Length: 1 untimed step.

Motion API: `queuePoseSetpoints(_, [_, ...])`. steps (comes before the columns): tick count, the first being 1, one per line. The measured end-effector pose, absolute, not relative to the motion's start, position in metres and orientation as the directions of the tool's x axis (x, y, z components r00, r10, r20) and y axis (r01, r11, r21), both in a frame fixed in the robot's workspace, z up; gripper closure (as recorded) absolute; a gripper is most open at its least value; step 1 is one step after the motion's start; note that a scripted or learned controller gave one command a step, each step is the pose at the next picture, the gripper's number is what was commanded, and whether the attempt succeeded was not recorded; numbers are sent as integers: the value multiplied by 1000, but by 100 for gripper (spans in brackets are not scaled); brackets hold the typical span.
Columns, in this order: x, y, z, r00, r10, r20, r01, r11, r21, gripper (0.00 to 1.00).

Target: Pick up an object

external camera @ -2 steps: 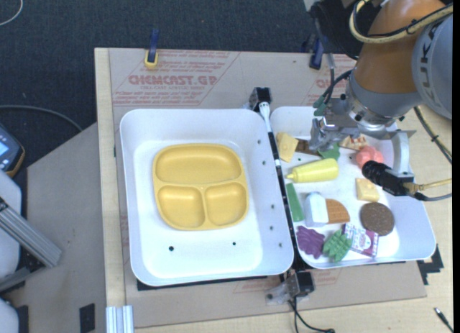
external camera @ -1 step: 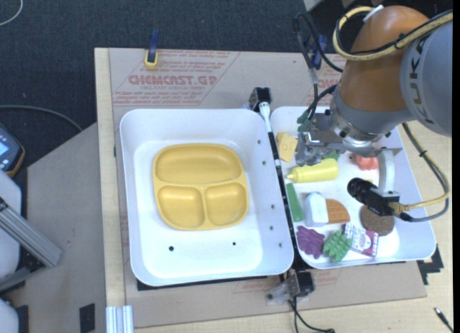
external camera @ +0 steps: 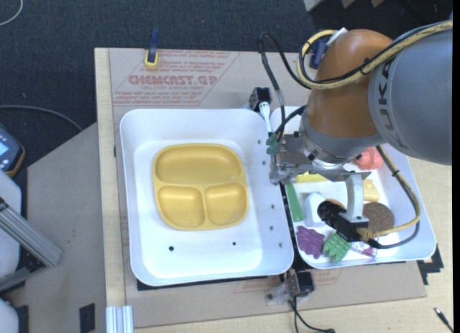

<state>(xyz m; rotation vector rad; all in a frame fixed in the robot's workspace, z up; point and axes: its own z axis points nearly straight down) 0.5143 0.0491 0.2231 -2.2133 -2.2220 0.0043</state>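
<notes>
The pincer (external camera: 287,168) hangs over the right bin (external camera: 425,238), evidently because the purple toy (external camera: 310,239) and green toy (external camera: 335,247) lie there for picking; the wrist hides its grip, so I cannot tell its state.

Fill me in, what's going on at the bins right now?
The grey arm reaches in from the right, its hand low over the left edge of the right bin. That bin holds small pieces, among them a purple one, a green one and a brown disc. The left bin holds a yellow divided plate. I can't see anything gripped.
</notes>
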Motion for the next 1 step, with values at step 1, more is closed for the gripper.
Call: queuePoseSetpoints(1, [503, 67, 227, -3, 1000, 2, 1000, 3, -5, 100])
